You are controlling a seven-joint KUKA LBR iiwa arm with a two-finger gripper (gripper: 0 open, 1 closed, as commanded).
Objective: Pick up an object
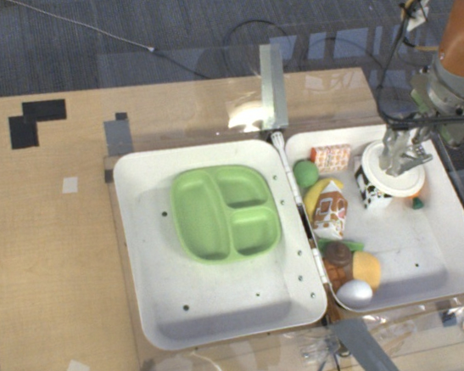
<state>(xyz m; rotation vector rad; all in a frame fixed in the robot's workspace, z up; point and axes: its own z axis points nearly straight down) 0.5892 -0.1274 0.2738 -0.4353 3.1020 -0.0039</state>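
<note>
The claw (403, 156) hangs low over the white cup with black markings (383, 178), which sits toward the far right of the right bin (449, 265). The cup lies directly beneath and slightly toward the camera-left of the fingertips, its wide rim facing up. Whether the fingers are spread or pinching the rim, I cannot tell. To the cup's left lie a small carton (329, 208) and a green ball (305, 173); the green divided tray (224, 212) sits in the left bin (160, 310), well apart.

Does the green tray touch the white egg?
Apart. The camera view shows the tray in the left bin and the egg in the right bin, beyond the divider.
</note>
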